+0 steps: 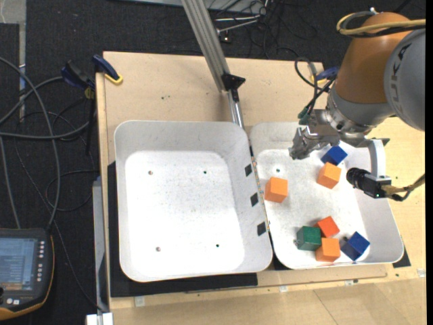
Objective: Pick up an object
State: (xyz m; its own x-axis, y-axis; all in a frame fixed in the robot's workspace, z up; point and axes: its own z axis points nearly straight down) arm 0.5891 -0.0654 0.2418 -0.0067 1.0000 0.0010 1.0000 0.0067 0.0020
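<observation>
Dark carpet strewn with cables surrounds the pale wooden table, and on it we see two shallow white bins side by side. Our arm, grey with its orange band, comes in from the right and bends down over the far end of the right bin. Its jaws hang dark and low near that bin's far left corner; we cannot tell whether they are apart or together, and we see nothing between them. An orange cube lies near the bin's left wall, just below the jaws and apart from them. A blue cube and a second orange cube sit close together beside the wrist. At the near end a green cube, a red-orange cube, another orange cube and a blue one cluster tightly. We see the left bin speckled and white.
</observation>
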